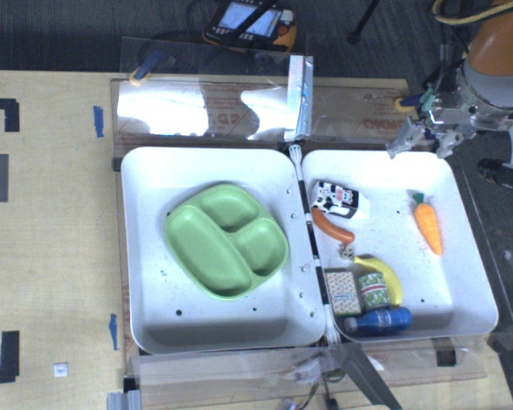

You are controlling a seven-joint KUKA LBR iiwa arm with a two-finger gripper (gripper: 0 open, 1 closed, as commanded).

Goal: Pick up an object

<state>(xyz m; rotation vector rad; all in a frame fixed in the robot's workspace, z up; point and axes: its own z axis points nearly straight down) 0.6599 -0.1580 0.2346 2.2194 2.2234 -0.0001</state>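
The right bin (385, 173) holds an orange toy carrot (427, 226) near its right wall. A black-and-white cow-patterned item (335, 198) and a toy hot dog (332, 225) lie by its left wall. A yellow banana (383, 276), a small printed box (344, 291) and a blue bottle (378, 320) crowd its front. My gripper (425, 137) hovers over the far right corner of this bin, its fingers spread apart with nothing between them.
A green sectioned plate (227, 239) fills the middle of the left bin (150, 186). A clear plastic divider (297, 96) stands behind the bins. A handheld pendant (248, 24) lies on the floor beyond the bench.
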